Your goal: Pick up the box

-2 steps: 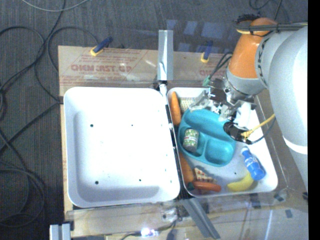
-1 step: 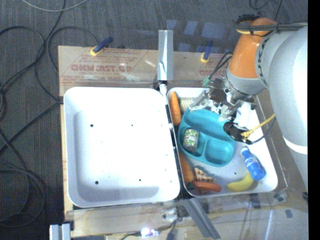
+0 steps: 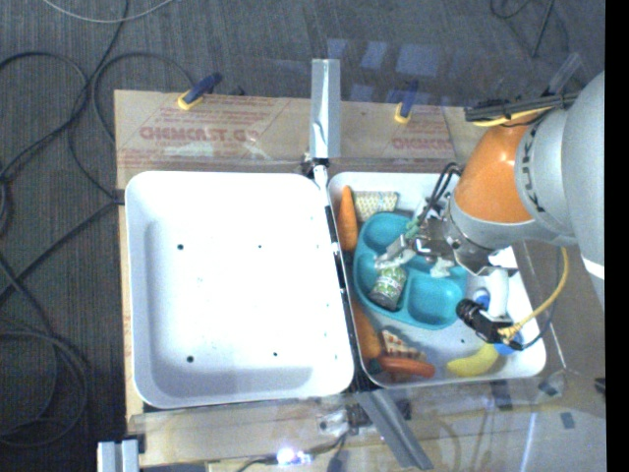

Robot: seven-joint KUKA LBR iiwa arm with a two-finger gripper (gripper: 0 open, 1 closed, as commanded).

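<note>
Pincer [image 3: 418, 239] hovers low over the right white bin [image 3: 531, 362], its opening impossible to judge; the small green-patterned box [image 3: 389, 283] lies just beneath, on the blue tray [image 3: 432, 298].

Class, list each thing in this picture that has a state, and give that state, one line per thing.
Left bin: bare white floor showing.
Right bin: crowded with items.
End effector: low over the right bin, above the blue tray.
Blue tray: lying flat in the right bin.
Carrot: lying along the right bin's left wall.
Banana: lying near the right bin's front corner.
</note>
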